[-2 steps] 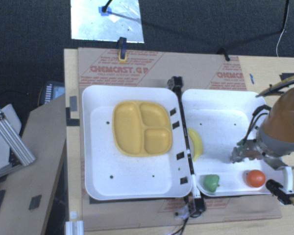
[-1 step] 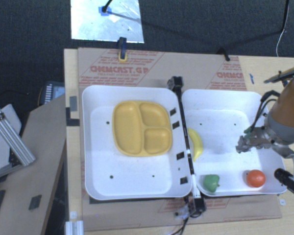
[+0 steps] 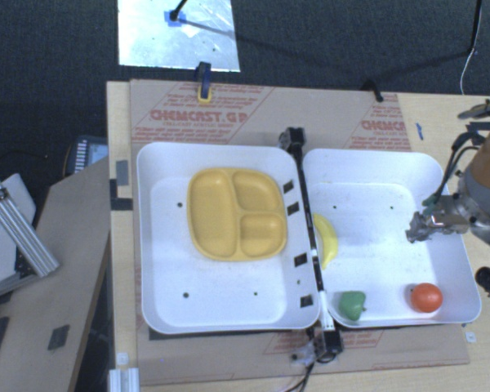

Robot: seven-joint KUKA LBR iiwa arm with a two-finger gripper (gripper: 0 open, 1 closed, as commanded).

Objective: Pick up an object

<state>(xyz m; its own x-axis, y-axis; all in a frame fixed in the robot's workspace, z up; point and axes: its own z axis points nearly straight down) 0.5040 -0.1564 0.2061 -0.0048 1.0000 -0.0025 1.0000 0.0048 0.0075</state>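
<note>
The right bin (image 3: 367, 174) holds a yellow banana (image 3: 327, 240) against its left wall, a green pepper-like object (image 3: 351, 304) at its front left, and an orange-red round fruit (image 3: 425, 297) at its front right. My gripper (image 3: 419, 229) hangs over the right part of this bin, above and slightly left of the orange fruit, well apart from the banana. Nothing shows between its tips. A yellow divided plate (image 3: 235, 213) lies in the left bin (image 3: 159, 235).
A black divider strip with clips (image 3: 305, 235) runs between the two bins. A cardboard sheet (image 3: 253, 113) lies under them, with a yellow clamp (image 3: 204, 84) at its back edge. Metal plate (image 3: 178, 23) lies on the floor beyond.
</note>
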